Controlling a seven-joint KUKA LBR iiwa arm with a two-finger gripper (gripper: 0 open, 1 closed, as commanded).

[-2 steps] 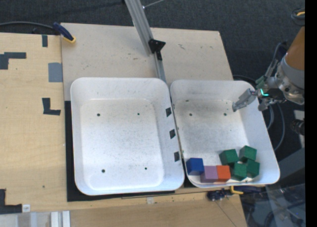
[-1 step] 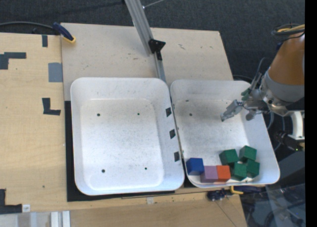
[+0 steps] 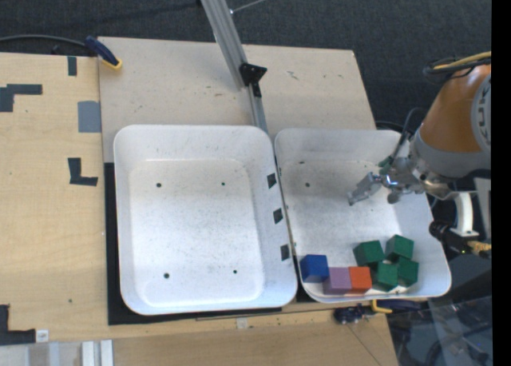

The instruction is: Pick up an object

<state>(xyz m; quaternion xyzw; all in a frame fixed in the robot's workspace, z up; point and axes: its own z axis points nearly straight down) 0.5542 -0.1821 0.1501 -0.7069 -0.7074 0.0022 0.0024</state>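
Over the right bin (image 3: 319, 157), toward its right edge, the gripper (image 3: 361, 192) hangs above bare white floor with nothing between its fingers; whether they stand wide or narrow I cannot tell at this size and slant. The pick looks not yet begun: every block lies in the bin's near right corner, well apart from the gripper. A blue block (image 3: 314, 267) sits leftmost along the near edge, with a purple block (image 3: 340, 279) and an orange block (image 3: 360, 277) just beside it in a row, touching or nearly so. Green blocks (image 3: 386, 261) crowd the corner itself, several pressed together. All are close to cubes, so none has a clear long axis; the row of three runs along the near edge, while the green ones sit turned at mixed angles. The left bin (image 3: 128, 149) holds no block. Left to do, by my reading: travel to the corner, descend, close, lift.
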